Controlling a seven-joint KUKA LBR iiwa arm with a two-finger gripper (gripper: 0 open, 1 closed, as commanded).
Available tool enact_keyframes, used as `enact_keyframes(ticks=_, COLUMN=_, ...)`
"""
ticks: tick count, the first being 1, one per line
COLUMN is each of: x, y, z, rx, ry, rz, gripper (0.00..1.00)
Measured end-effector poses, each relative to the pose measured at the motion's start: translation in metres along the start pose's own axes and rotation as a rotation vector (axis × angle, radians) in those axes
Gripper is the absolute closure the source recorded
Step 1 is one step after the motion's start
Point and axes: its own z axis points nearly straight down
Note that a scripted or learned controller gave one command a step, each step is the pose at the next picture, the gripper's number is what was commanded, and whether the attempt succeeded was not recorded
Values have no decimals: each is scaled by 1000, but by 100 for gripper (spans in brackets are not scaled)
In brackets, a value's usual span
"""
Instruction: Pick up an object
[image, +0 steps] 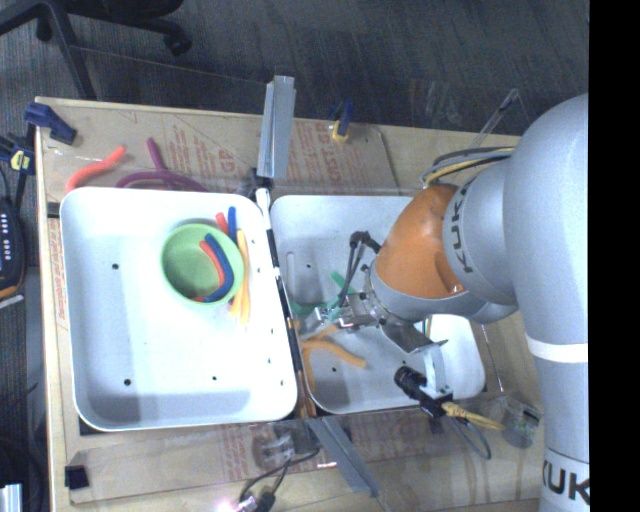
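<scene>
arm (500, 230) comes in from the right of frame, wrist bent down, gripper (325, 318) sitting low center-right.

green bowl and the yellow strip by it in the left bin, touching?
Touching. The camera view shows the yellow strip lying against the right rim of the round green bowl, no gap between them.

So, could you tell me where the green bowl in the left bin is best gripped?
I'd take the green bowl by its rim on the bare left side, coming straight down from above. It sits upright and open, and the coloured sticks crowd its right edge.
</scene>
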Motion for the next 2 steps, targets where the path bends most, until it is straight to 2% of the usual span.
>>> enact_keyframes(ticks=1, x=2, y=0, z=-8, rx=7, ry=4, rz=-10, gripper=100)
enact_keyframes(ticks=2, x=64, y=50, z=-92, rx=24, ry=14, rz=51, gripper=100)
